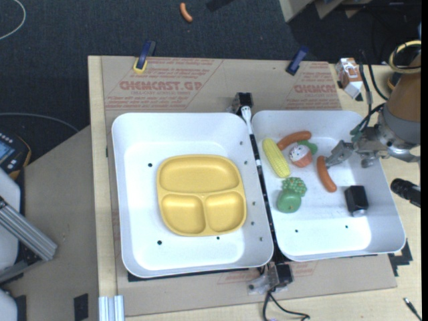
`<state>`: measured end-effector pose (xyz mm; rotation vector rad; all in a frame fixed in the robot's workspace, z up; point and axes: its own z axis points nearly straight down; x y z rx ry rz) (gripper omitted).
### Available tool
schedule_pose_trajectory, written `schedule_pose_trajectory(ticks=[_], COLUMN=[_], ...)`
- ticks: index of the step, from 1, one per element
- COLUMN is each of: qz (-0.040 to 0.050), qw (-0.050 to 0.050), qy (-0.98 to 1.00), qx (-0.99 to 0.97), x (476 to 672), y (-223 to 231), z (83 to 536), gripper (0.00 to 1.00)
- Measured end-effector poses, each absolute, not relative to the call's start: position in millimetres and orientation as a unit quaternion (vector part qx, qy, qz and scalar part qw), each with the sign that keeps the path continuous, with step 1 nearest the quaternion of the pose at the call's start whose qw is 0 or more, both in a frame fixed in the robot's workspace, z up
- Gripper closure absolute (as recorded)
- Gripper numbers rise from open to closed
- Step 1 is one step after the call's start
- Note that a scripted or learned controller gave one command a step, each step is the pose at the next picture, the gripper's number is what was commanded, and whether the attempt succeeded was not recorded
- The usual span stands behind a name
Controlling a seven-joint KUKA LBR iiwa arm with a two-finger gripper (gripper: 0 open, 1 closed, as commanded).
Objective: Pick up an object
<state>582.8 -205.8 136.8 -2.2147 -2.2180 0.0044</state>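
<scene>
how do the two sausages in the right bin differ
The upper sausage lies nearly level along the top of the food cluster, curved, touching the round white and red toy. The lower sausage lies on a steep slant, straighter, apart from the other food and nearer the end effector. Both are orange-red, alike in size, and rest in the right bin.

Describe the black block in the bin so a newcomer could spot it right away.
Look in the right white bin, past the toy food. Near its right wall lies the black block, alone, beside the orange sausage. It is the one dark, boxy thing among colourful, rounded toys.
</scene>
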Motion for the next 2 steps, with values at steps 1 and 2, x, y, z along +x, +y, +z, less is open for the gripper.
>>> schedule_pose_trajectory(ticks=[1, 2], qz=[0.0015, -0.0004], qw=[0.003, -0.001], qy=[-0.707, -0.707], qx=[-0.707, -0.707], x=[581.7, 583.8], y=[-204.6, -205.6], z=[83.1, 97.9], gripper=[0.0, 1.0])
